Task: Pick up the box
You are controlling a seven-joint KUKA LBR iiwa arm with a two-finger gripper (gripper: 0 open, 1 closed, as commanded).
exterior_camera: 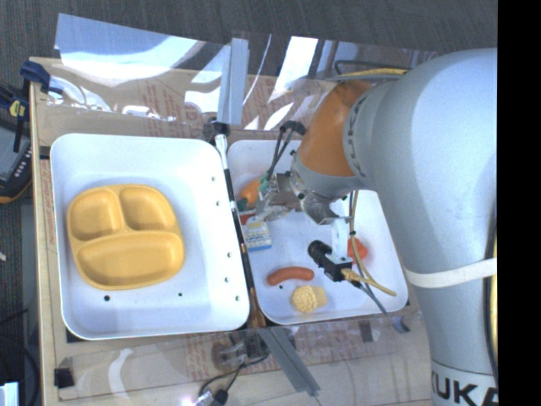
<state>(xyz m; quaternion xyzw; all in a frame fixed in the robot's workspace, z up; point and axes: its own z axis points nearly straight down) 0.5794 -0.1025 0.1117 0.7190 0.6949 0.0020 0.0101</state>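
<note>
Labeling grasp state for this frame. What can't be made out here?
- End effector: too small and cluttered to tell finger state or contact with the box.
- Box: label print too small to read.
- Right bin: the arm covers its far right part.
- Orange item: partly behind the end effector, identity unclear.

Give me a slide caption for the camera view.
KUKA arm's end effector reaches over the box in the right bin; a yellow divided tray sits in the left bin.

yellow three-compartment plastic tray (125, 234) lying in left white bin (68, 311) | red sausage (290, 275) and yellow corn cob (308, 298) sitting lower centre
</note>
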